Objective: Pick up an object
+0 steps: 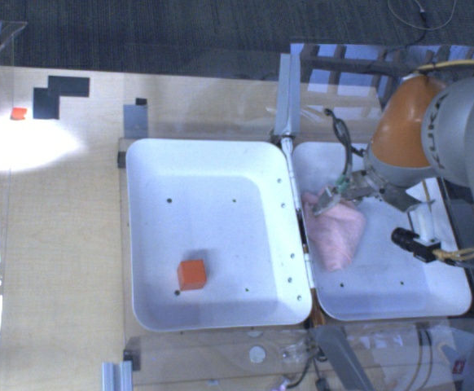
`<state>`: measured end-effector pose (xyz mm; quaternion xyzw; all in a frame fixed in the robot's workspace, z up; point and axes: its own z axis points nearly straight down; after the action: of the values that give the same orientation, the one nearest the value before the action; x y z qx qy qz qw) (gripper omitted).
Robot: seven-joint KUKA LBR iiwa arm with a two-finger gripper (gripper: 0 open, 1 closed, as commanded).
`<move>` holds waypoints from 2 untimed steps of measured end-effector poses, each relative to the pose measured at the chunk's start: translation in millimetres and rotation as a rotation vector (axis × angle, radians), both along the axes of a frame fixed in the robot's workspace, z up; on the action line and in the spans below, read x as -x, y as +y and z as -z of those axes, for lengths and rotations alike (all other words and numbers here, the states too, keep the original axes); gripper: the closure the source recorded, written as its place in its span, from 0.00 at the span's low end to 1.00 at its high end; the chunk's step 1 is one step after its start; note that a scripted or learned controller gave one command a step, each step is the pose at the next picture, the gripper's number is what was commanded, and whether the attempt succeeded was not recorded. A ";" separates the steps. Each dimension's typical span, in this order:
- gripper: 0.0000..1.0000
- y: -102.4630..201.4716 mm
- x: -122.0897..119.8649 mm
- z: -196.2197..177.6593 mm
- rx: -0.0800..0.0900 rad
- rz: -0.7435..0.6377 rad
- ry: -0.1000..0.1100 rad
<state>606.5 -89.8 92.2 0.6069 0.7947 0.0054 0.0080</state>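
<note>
in the right bin (432, 300), against its left wall and toward the far left corner, lies a pale pink soft thing (337, 230), most likely a crumpled cloth or plush piece, its bulk running down toward the bin's middle. it looks light and limp, likely to sag and fold when lifted, with no hard edge to square up on; a pinch into a raised fold at the top, where the fabric bunches, seems the surest hold, since the flat lower part may slip out or give only a thin layer. the gripper (340, 192) sits right at that top end, touching or just above the cloth, and whether it is apart or closed on fabric cannot be told from here. the grey arm with its orange band (404, 129) comes in over the bin's far right corner. in the left bin (147, 218), near its front left corner, rests a small orange cube (192, 274), stiff and easy to clamp across flat faces.
</note>
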 end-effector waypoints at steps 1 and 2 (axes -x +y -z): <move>0.00 -19.9 -47.9 1.3 -0.004 0.221 0.005; 0.00 -66.2 -45.4 0.9 0.001 0.065 0.004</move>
<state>651.9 -156.1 91.4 0.6326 0.7745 0.0035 0.0069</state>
